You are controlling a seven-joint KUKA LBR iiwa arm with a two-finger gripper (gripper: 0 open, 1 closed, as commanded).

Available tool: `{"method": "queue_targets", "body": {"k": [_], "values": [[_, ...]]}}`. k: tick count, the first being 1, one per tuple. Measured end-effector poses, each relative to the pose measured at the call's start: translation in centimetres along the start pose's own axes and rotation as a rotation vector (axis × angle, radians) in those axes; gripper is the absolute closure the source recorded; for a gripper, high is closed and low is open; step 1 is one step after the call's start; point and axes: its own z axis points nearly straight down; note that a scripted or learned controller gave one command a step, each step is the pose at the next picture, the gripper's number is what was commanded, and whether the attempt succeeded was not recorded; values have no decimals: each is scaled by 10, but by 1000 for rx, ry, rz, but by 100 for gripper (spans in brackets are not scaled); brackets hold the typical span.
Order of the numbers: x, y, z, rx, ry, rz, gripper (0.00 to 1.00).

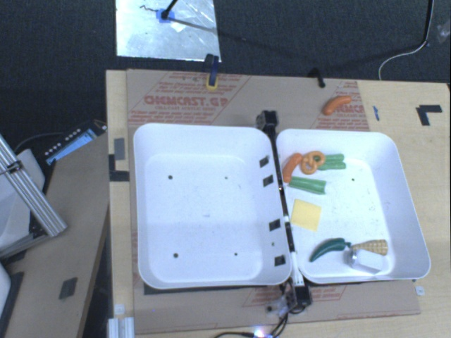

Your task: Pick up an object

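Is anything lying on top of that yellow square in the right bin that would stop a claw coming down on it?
Nothing visible covers the yellow square. It lies flat and apart from the green bean above it and the dark green pepper below it.

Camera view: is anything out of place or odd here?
Yes. One orange sausage-shaped toy lies on the cardboard beyond the right bin, outside both bins, while the other small items sit inside that bin.

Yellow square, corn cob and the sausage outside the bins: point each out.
Yellow square (306,215), camera view, centre of its flat face.
Corn cob (371,247), camera view, middle of the cob.
Sausage (337,105), camera view, middle of its length.
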Motion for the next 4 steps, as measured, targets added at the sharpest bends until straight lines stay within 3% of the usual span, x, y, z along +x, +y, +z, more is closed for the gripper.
{"method": "queue_targets", "body": {"k": [1,2,3,4], "values": [[49,-37,79,10,5,-2,0],[47,-35,63,-3,1,-2,100],[43,1,-4,-8,-2,-1,100],[-4,-26,0,1,0,7,100]]}}
